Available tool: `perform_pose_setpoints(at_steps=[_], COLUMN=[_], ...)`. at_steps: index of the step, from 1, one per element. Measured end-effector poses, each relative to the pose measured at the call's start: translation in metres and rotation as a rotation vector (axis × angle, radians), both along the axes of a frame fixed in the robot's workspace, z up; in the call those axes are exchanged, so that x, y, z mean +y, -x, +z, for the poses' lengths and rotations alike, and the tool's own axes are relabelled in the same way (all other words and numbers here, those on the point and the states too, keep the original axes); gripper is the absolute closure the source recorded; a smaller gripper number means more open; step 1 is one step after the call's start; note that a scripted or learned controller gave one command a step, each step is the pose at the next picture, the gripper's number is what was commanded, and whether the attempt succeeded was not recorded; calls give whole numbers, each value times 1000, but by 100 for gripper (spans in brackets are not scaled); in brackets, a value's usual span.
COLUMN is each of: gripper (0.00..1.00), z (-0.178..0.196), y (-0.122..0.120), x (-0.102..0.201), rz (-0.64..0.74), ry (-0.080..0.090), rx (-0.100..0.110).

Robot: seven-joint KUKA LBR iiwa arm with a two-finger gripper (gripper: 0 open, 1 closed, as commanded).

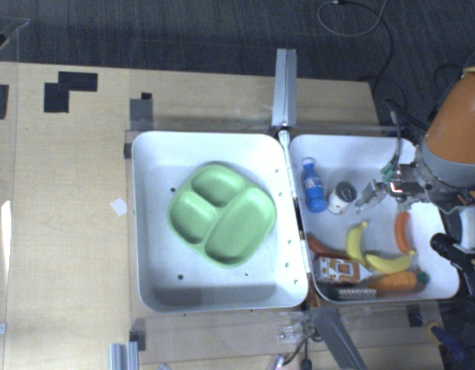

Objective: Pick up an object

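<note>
A: Where is the gripper seen?

B: It is seen over the right bin, near that bin's middle, hung from the arm that comes in across the bin's right edge. Its fingers are spread apart, and nothing is held between them.

A: What is lain in that bin?

B: A blue bottle is laid along the left wall, and a small round cap is found just beside it, close to the gripper's tips (contact cannot be judged). A banana is set toward the front edge, with a carrot in front of it. A red-and-white packet is tucked into the front left corner. An orange stick-shaped piece is placed near the right wall, below the wrist.

A: And the left bin?

B: A green plate with three compartments is laid flat at its middle, well apart from every wall.
</note>
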State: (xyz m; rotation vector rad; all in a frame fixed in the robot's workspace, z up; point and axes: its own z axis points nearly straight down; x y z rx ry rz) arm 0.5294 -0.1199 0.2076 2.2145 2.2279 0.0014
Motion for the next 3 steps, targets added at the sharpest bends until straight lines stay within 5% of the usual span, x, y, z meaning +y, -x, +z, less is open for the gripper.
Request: perform_pose_setpoints(at_steps=[1, 2, 3], gripper=[0, 100, 100], z=[-118, -107, 94], y=[10, 7, 40], x=[-2, -1, 114], rz=[9, 12, -42], ry=[2, 2, 0], rx=[-12, -19, -4])
